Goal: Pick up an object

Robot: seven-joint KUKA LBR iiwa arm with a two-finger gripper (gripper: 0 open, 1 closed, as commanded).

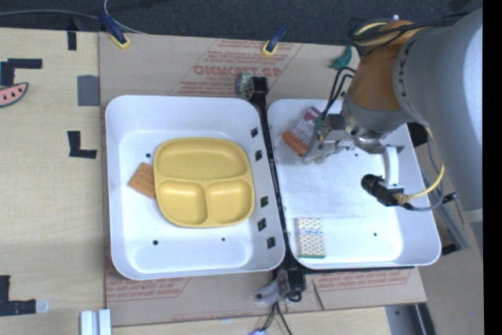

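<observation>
My gripper [320, 147] hangs low over the far left part of the right bin [345, 200], the grey arm and orange band reaching in from the right. Right beside its tip lies a small crinkled packet with an orange end [298, 134]; whether the tip touches it I cannot tell. A small green-and-white box [311, 238] lies flat near the right bin's front left corner. In the left bin [129, 169] sits a yellow divided plate [205, 180], with a brown cracker-like piece [143, 180] tucked at its left edge.
A black cable fitting [382, 190] with a yellow wire hangs from the arm over the right bin's middle. Black clips line the divider between the bins [265, 169]. Cardboard lies under both bins, and yellow clamps [274, 43] hold its far edge.
</observation>
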